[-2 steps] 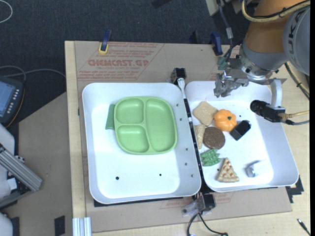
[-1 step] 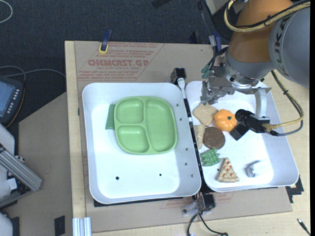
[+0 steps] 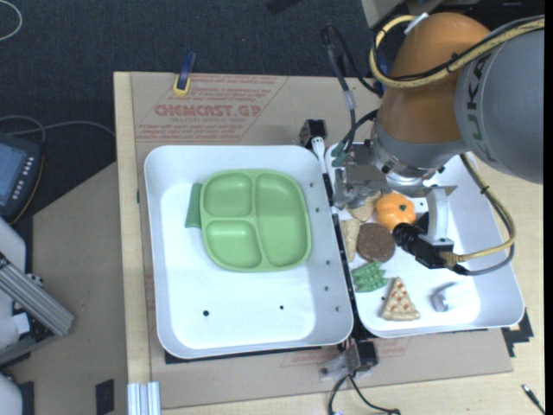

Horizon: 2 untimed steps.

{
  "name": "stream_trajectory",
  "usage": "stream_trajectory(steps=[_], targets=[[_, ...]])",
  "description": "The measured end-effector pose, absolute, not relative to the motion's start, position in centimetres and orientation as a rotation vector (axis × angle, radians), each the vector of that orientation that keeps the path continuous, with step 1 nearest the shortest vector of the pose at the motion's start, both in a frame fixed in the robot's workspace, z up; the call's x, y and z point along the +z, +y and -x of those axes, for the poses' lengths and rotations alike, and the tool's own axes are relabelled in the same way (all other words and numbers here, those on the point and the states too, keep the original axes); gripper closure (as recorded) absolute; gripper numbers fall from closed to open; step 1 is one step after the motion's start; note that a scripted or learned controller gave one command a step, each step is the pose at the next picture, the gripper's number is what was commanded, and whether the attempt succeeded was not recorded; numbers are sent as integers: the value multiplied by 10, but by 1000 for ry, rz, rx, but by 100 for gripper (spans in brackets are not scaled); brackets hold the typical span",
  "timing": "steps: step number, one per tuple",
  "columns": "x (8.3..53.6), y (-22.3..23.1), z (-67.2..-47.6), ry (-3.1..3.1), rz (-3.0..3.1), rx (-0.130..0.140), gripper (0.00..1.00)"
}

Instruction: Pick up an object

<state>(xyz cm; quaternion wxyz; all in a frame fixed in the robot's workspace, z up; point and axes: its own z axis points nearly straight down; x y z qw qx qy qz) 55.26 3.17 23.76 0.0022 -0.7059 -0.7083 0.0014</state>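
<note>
— Orange fruit (image 3: 395, 210): where is it?
— Directly under the gripper (image 3: 386, 195), in the right bin (image 3: 501, 275), its upper edge hidden by the wrist. It is round, bright orange and smooth, with a glossy highlight.
— Is the gripper open or closed?
— I cannot tell; the grey wrist covers it from above.
— What lies just past the fruit?
— A flat brown disc (image 3: 375, 242) touches it on the nearer side. Beyond the disc lie a green pea pod (image 3: 369, 276) and then a pizza slice (image 3: 399, 301). A small grey piece (image 3: 441, 298) sits beside the slice, apart from it.
— And further out?
— The left bin (image 3: 160, 232) holds a pale green divided plate (image 3: 255, 219). Both bins rest on a worktop (image 3: 138, 145) covered in red-printed cardboard.
</note>
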Motion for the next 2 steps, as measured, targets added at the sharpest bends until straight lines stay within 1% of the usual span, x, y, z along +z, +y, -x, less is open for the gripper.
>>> stream_trajectory(steps=[1, 2], targets=[[235, 55, -536, -2222, 2216, 4, 100], [215, 50, -537, -2218, 2220, 5, 100]])
